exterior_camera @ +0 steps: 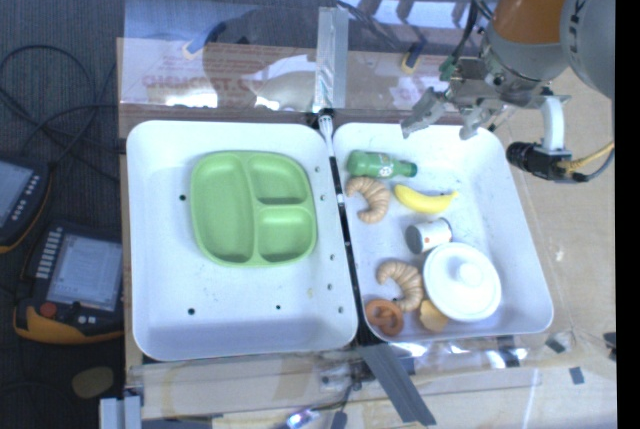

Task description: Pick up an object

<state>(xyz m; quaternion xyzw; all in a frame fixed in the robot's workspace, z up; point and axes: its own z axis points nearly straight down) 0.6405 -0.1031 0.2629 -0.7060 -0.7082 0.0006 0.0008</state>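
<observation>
**Right Bin Contents and Gripper Position**

Candidate objects located in right bin [520,247], all resting on bin floor:

- Green bottle [378,164]: lying on its side near far left corner, cap end pointing right.
- Banana [424,200]: just right of and below bottle, apart from it.
- Upper croissant [371,197]: close against left wall, directly below bottle, just left of banana.
- Small white cup [428,235]: tipped on its side near bin centre, below banana.
- White lidded bowl [461,282]: toward near right corner, just beside cup.
- Lower croissant [403,280]: touching or nearly touching left side of bowl.
- Brown doughnut-like item [385,316]: at near edge, beside left wall.
- Tan rounded item [432,316]: at near edge, partly tucked under bowl; identity unclear, possibly a bread roll.

Gripper [446,123]: positioned over far edge of right bin, above and to the right of bottle, well apart from all objects. Fingers spread wide apart, nothing between them. Orange band [538,2] visible above wrist, arm entering from right.

Left bin [150,247]: holds green divided plate [253,208], three compartments, set near bin centre.

Outside bins: clear plastic panels [260,67] standing along far edge of bench; black cables [50,87] and handheld pendant [70,282] on floor beyond left bin.
</observation>
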